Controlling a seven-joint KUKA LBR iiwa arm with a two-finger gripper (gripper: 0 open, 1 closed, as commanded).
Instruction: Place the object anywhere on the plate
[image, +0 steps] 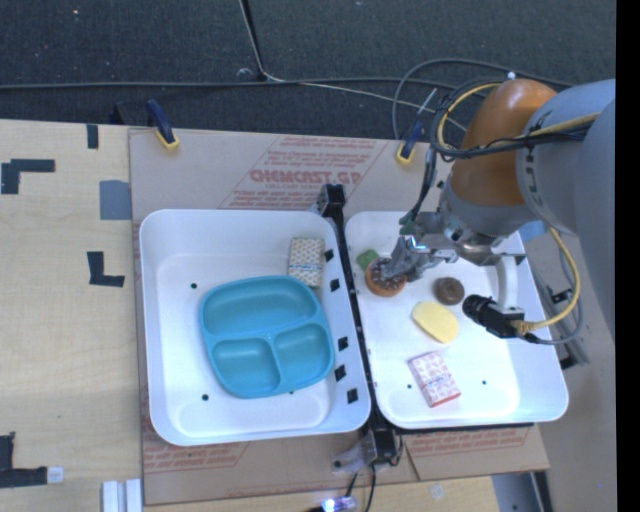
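The pincer (392, 268) sits over a round brown doughnut-like piece (384, 283); its grip I cannot tell. The smooth blue plate's (266, 336) long axis runs diagonally.

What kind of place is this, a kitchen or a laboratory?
Most likely a robot lab: an arm with loose cables reaches over two white bins, and a board is clamped to a bench marked with tape.
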